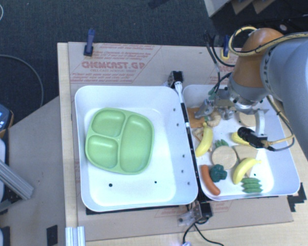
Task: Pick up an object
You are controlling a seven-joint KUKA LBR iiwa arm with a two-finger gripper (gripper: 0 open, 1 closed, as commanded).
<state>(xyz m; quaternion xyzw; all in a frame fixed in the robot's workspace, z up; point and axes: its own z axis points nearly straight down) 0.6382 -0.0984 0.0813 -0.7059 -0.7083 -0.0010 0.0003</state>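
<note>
The grey arm with its orange band [256,60] reaches in from the upper right, its jaws [214,111] low over the right white plastic bin [282,181]; whether they are spread cannot be told. The left white bin [92,188] holds a green divided plate [119,140]. Yellow toy bananas [204,141] and a carrot [210,181] lie right of centre.

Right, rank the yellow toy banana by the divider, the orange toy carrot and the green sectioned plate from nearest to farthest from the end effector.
1. Yellow toy banana, right bin, just below the end effector.
2. Orange toy carrot, right bin's near-left corner.
3. Green sectioned plate, across the divider in the left bin.
</note>
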